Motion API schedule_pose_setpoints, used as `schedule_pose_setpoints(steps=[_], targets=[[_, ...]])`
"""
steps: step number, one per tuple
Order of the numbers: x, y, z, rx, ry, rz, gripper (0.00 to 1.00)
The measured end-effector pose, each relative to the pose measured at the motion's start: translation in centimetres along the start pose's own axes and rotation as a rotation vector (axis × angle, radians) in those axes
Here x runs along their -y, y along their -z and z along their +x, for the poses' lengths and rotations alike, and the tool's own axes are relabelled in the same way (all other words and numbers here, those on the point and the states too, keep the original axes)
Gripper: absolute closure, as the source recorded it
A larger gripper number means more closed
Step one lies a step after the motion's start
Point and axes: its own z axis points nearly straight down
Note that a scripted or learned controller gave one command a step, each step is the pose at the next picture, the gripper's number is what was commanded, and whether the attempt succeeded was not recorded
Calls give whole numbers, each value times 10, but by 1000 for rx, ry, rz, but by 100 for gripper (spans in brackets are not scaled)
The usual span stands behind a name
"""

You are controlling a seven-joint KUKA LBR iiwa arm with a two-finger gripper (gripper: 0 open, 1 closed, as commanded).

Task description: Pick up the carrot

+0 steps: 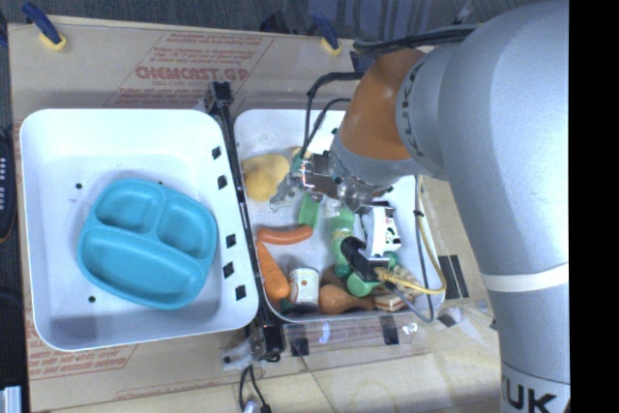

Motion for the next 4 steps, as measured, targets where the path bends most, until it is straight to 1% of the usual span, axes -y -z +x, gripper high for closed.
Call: schedule_pose_setpoints(steps=[1,2,3,4], targets=[[-57,25,1,2,-201,-11,0],[-72,-29,6,-2,-114,-4,0],[-49,78,61,-5,-121,-21,0],[-51,-32,-12,3,-305,-4,0]])
